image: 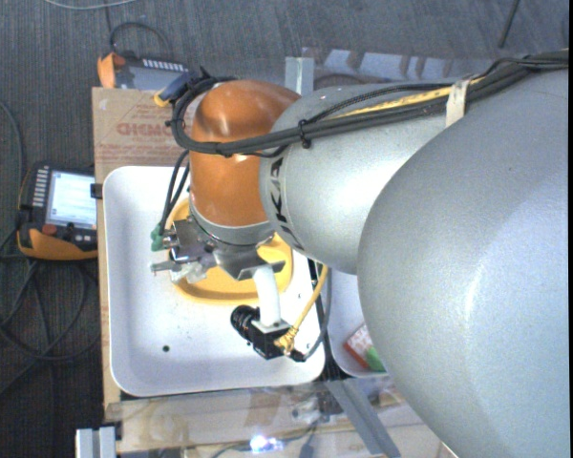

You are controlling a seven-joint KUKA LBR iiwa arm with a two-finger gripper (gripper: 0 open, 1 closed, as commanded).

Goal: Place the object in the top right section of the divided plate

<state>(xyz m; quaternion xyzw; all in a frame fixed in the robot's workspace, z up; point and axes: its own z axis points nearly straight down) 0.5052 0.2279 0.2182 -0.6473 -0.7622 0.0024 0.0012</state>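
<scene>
1. Nearest my camera is the grey arm; its bulk covers the right half of what I see and hides most of the right bin.
2. Just beyond it I see the orange band above the wrist, with black cables looped across it.
3. Under the wrist the claw hangs over the left bin, above that bin's middle; I cannot tell how it is set, as the wrist hides it.
4. Beneath it lies a yellow plate, mostly covered; I cannot make out its sections.
5. I cannot pick out the object to be placed; a red and green item shows in the right bin at the arm's edge.
6. On the floor, off the worktop's left edge, sits an orange pendant with a lit screen.
</scene>
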